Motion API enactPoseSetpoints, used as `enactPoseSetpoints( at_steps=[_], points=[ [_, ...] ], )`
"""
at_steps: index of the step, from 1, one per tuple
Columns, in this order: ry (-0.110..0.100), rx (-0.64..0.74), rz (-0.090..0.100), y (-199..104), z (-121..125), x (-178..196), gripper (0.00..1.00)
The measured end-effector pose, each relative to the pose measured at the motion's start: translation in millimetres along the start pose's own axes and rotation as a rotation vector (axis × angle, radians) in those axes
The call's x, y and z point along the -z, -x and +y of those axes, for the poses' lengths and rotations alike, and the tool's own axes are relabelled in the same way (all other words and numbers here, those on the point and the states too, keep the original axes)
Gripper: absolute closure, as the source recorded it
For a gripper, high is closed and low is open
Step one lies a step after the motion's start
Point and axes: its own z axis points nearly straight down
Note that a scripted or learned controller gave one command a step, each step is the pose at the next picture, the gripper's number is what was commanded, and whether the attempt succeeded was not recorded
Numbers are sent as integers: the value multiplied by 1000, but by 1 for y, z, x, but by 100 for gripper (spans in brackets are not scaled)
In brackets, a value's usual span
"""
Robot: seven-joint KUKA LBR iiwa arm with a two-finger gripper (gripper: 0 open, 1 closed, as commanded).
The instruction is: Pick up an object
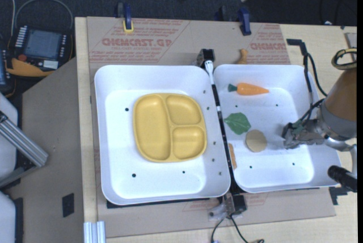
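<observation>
In the right bin [266, 179] lie an orange carrot [252, 89] near the back, a green leaf [237, 122] in the middle left, and a tan round disc [256, 141] just below the leaf. My gripper [290, 138] hangs low at the bin's right side, to the right of the disc and apart from it. Nothing shows between its fingers.
The left bin [113, 179] holds a yellow divided plate [169, 126]. A black cable [309, 74] runs down along the right bin's right wall toward the wrist. Clamps sit at the bench's back edge.
</observation>
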Motion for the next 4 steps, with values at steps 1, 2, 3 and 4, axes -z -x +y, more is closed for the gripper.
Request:
enactPoseSetpoints(
  at_steps=[1,2,3,4],
  points=[
    [4,0,-2,7,-2,45,100],
    [7,1,-3,16,-1,92,100],
    [7,2,-3,17,1,145,100],
    [-2,7,3,-30,14,134,100]
  ],
)
